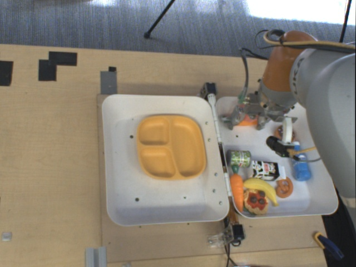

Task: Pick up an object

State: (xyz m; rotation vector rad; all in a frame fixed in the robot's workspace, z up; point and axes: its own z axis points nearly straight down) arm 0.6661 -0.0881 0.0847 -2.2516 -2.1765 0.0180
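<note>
My gripper [243, 117] hangs low over the far end of the right bin [322, 202], close to its left wall. A small orange thing [246, 123] lies right under it, partly hidden; whether it is gripped I cannot tell. Nearer the front of this bin lie a green can [240, 158], a black-and-white carton [265, 169], a carrot [237, 189], a banana [263, 187], a red-and-orange fruit [255, 202], a round red piece [284, 188] and a blue thing [301, 171].
The left bin [119, 204] holds a yellow divided plate [169, 146] in its middle. The wall between the two bins runs just left of the gripper. The grey arm [328, 99] covers the right bin's far right part.
</note>
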